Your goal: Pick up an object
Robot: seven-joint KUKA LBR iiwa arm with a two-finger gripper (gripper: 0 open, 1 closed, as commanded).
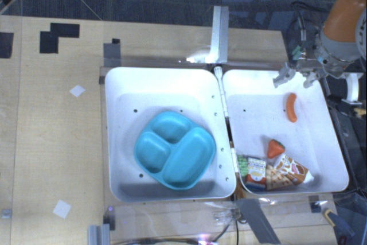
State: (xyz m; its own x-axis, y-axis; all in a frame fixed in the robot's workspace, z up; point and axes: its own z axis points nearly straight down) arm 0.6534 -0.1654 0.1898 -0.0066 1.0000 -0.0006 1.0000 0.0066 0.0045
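Up at the far right corner of the right-hand bin, the gripper point(296, 78) hangs with its two grey fingers spread apart and nothing between them. It sits just above the bin's far rim, with the orange band of the arm point(344, 8) behind it.

From where I stand, the biggest things are the two white bins set side by side on the wooden bench point(51, 140). The left bin point(123, 94) holds a blue divided plate point(175, 150) with three compartments, lying toward the near side of the bin.

The right bin point(252, 94) carries the smaller pieces. A printed snack packet point(287, 172) lies crumpled in the near part, and just left of it a small carton point(254, 171) with green on it rests against the bin's inner wall. A small orange-red wedge-shaped piece point(275, 148) sits just beyond the packet, touching or nearly touching it. Smallest of all, an orange sausage-shaped piece point(292, 107) lies alone on the bin floor, a little nearer than the open fingers and apart from the rest.
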